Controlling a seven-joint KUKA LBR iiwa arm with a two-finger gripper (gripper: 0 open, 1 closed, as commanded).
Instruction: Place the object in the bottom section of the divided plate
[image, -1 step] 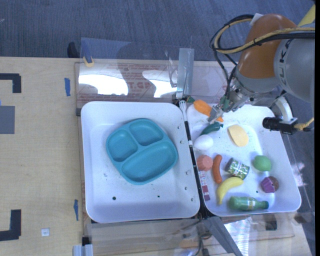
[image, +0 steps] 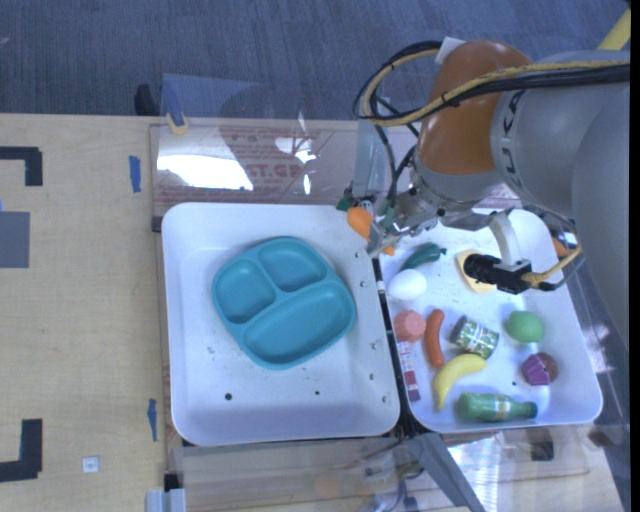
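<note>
Divided plate is seen lower-left of the claw; claw opening and contents cannot be determined.

So it's just the one camera, mounted up above the surface and looking down at a bit of a slant rather than dead straight. It's far enough back that both white bins fit in, the left bin and the right bin side by side across the middle. Blue-grey floor runs along the top edge. The arm comes in from the upper right and sits closest to the lens.
</note>
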